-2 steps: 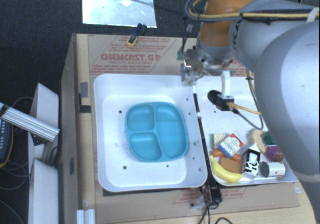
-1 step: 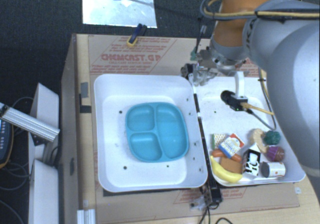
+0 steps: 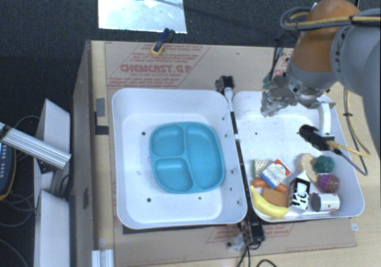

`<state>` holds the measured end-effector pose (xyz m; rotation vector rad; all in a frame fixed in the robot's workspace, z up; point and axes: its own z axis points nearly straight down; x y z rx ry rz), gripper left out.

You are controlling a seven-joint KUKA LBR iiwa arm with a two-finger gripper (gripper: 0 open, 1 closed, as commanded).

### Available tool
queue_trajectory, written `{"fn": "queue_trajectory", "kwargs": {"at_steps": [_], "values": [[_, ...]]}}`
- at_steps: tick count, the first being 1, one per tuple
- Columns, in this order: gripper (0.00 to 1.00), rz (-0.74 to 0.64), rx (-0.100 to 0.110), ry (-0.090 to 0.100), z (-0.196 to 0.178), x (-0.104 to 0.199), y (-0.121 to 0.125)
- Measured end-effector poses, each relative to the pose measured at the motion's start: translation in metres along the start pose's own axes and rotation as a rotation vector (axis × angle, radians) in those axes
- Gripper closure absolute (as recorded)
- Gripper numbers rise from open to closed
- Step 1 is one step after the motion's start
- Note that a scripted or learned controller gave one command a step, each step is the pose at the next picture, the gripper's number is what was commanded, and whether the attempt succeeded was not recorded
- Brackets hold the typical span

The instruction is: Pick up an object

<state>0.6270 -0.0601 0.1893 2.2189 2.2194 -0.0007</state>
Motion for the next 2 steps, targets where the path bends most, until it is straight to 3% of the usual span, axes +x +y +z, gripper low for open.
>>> {"fn": "queue_trajectory", "kwargs": {"at_steps": [2], "values": [[1.0,-0.004,-0.005,0.002,-0.022,0.002,0.002]]}}
